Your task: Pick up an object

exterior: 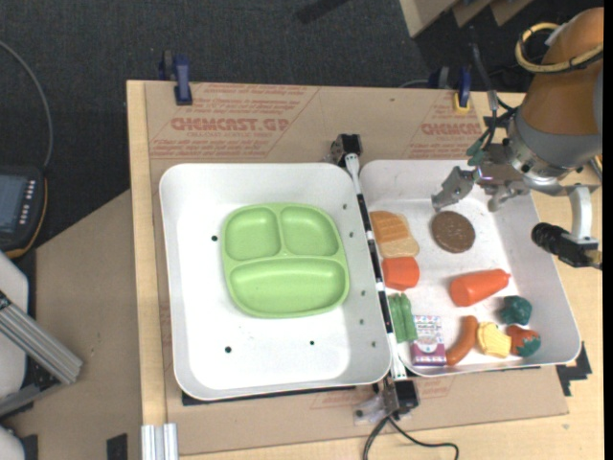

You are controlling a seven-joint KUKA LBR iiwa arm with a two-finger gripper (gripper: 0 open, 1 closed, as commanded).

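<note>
— Where is the gripper [476, 188]?

— Over the far part of the right bin [560, 300], its fingers spread with nothing between them.

— And the things to pick?

— The brown patty [452, 231] lies just nearer than the fingertips. The carrot [478, 287] sits nearer still; the bread [394, 233] lies left of the patty.

— The left bin [187, 286]?

— It holds a green divided plate [283, 259].

Green tray [284, 260] in a white bin [192, 286]; brown disc [452, 231]; orange carrot [477, 287]; tan bread [393, 233]; grey-and-orange arm [565, 103].

The right bin [551, 286] is crowded along its left wall and near edge, with bare floor [421, 185] at its far-left corner.
</note>
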